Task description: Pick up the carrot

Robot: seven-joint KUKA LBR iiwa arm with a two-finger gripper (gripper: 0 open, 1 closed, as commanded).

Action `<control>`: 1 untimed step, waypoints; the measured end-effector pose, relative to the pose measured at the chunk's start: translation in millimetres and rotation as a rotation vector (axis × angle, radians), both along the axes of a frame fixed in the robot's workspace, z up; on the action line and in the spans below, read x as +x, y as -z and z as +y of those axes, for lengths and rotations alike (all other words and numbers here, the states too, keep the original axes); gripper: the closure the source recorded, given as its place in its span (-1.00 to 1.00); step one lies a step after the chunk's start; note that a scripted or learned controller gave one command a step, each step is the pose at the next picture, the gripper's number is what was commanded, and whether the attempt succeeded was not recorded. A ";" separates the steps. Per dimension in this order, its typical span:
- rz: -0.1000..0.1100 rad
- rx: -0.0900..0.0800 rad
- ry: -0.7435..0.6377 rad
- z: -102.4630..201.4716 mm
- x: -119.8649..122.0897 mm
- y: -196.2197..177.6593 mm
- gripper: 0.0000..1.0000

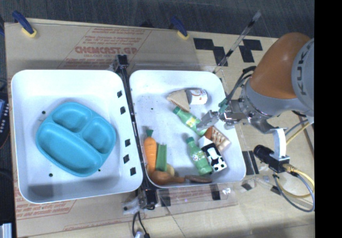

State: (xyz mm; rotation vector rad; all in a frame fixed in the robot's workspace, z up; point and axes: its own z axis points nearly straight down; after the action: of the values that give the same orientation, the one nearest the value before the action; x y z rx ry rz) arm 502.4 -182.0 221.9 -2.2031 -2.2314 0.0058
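Your left bin (21, 124) holds a blue divided plate (76, 138). In the right bin (160, 79), you see the carrot (150, 151) against the near-left wall, beside green bottles (197, 158). Your gripper (209, 119) hovers right of them; you cannot tell its finger opening.

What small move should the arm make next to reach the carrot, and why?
Probably shift the end effector toward the view's lower left. It is over a green bottle in the right bin, while the carrot lies near that bin's left wall, beside a green piece.
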 end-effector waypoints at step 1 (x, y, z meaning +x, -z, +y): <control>0.005 0.002 -0.015 84.0 -6.2 61.4 -1.00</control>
State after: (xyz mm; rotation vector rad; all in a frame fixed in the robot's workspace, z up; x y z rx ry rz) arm 496.2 -98.0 160.4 -2.1832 -2.2443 0.0093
